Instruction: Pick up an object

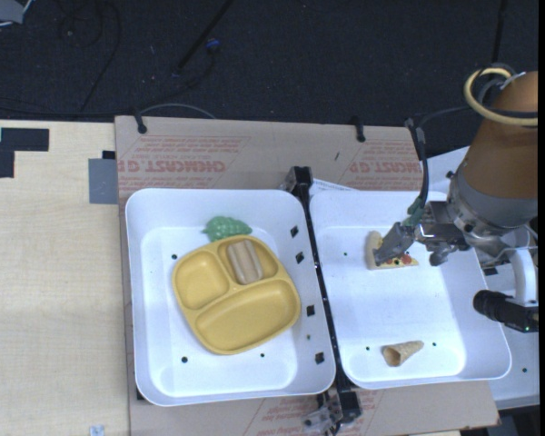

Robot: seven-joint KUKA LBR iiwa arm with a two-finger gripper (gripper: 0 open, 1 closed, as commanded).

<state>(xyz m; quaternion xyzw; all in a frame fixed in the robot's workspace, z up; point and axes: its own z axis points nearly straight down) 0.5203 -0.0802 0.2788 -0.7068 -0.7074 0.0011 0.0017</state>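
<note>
Not yet lifted: gripper (420,245) hovering low in the right bin (472,357), fingers spread and holding nothing, pizza slice toy (388,253) lying just beside the left fingertip.

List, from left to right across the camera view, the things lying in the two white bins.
Yellow divided plate → green toy → hot dog → pizza slice → cone. The first three lie in the left bin, the last two in the right bin.
</note>
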